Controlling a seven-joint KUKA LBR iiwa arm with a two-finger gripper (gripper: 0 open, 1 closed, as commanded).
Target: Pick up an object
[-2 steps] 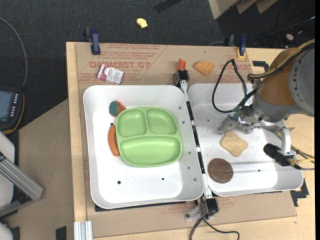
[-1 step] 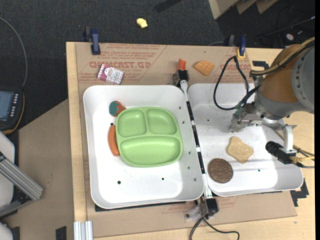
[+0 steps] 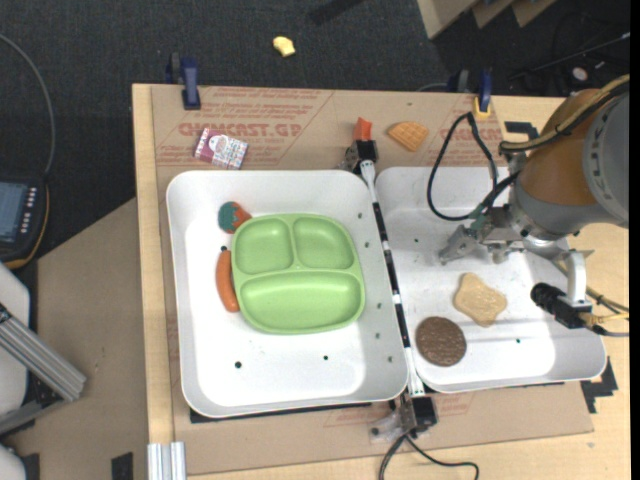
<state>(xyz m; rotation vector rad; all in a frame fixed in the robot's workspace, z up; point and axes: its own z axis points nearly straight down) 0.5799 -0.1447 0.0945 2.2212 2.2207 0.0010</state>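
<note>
We judge the pick not yet made: our gripper (image 3: 470,243) hovers in the right bin (image 3: 420,200), seemingly spread and empty, while the tan biscuit (image 3: 480,299) lies just below it.

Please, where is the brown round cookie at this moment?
The brown round cookie lies in the right bin, near its front-left corner, just beside and below the tan bread slice.
</note>
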